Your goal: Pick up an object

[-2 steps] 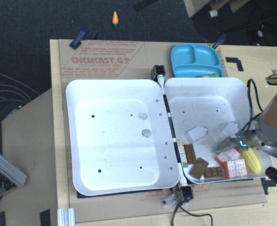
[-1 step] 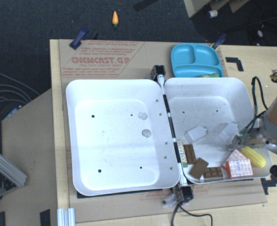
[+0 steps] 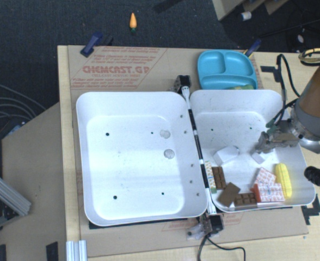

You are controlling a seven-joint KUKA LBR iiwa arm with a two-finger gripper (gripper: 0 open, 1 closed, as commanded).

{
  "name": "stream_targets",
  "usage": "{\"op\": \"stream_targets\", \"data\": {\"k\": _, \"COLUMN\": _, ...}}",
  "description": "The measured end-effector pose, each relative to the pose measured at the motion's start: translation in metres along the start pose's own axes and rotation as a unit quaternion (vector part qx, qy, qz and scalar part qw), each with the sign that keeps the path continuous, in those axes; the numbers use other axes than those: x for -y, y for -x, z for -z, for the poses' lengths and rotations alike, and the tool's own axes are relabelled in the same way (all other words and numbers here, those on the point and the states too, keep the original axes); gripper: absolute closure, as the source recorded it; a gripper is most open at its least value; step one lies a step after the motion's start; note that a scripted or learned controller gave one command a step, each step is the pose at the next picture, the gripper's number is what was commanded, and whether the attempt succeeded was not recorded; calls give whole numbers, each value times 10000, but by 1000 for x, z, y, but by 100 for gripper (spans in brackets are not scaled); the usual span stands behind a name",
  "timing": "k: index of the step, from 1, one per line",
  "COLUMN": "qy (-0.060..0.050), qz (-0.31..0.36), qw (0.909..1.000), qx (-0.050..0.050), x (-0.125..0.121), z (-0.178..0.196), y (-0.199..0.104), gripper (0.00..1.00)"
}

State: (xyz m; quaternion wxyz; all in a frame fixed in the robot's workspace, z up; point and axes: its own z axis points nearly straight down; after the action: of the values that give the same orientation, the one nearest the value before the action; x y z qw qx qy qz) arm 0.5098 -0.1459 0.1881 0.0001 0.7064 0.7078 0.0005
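Brown chocolate-like blocks [image 3: 233, 194] lie at right bin's [image 3: 225, 109] front edge, next to patterned packet [image 3: 269, 186] and yellow corn-shaped piece [image 3: 283, 179]. White block [image 3: 226, 155] sits mid-bin. Arm [image 3: 312, 105] enters from right, wrist angled down-left, gripper [image 3: 264, 145] low over bin floor, just right of white block. Claw state: cannot tell. Left bin [image 3: 133, 156] alongside.
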Motion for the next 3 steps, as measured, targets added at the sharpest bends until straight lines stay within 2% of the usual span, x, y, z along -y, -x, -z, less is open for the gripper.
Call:
{"op": "stream_targets", "data": {"k": 1, "qy": -22, "qz": -5, "qw": 10000, "qx": -5, "x": 31, "z": -4, "y": -136, "gripper": 100}}
{"op": "stream_targets", "data": {"k": 2, "qy": -20, "qz": -9, "qw": 10000, "qx": -3, "x": 31, "z": -4, "y": -136, "gripper": 0}}
{"op": "stream_targets", "data": {"k": 3, "qy": -13, "qz": -7, "qw": 10000, "qx": 0, "x": 31, "z": -4, "y": -159, "gripper": 0}}
